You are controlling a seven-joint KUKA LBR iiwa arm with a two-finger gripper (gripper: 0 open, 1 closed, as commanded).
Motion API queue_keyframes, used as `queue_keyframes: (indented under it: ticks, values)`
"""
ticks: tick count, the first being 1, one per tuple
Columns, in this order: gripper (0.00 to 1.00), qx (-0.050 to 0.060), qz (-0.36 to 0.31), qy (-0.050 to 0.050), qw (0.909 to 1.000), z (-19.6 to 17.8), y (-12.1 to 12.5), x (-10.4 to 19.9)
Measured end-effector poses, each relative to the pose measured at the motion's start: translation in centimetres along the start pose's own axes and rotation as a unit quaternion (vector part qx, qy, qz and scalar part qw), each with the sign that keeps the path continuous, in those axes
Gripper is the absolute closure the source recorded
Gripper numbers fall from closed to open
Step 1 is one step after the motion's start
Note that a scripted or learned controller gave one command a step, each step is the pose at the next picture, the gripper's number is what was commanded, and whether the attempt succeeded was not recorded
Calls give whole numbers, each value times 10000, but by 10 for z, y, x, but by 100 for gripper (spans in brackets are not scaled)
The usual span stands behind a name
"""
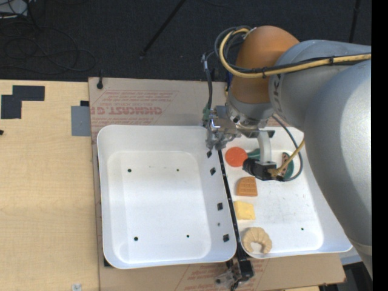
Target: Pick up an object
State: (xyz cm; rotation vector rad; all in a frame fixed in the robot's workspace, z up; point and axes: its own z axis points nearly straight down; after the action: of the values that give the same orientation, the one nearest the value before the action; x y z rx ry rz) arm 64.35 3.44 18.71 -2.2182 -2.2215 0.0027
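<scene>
Low over the far left corner of the right white plastic bin, the pincer hangs close against the wall shared with the left white plastic bin. Wrist metalwork crowds it, so I cannot tell how wide it stands or whether it has hold of anything. The flat orange-red round piece lies just beside it, a little in from the left edge, and looks the likeliest thing to pick. Further along that edge toward the near left corner lie a tan waffle-patterned square, a pale yellow block and a beige croissant-shaped toy. A green object sits partly hidden nearer the middle. The main risk, as I judge it, is position: a straight descent from here may strike the dividing wall or close on nothing. The round piece also looks thin, so it could slide away instead of lifting.
</scene>
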Motion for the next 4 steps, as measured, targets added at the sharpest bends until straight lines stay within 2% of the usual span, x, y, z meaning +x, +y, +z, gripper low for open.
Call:
queue_keyframes:
  ticks: [2,3,4]
  values:
    - [100,-4,2,-4,10000,-6,0,-3]
    - [100,6,-5,2,10000,0,0,29]
    - [100,5,10,-8,10000,0,0,14]
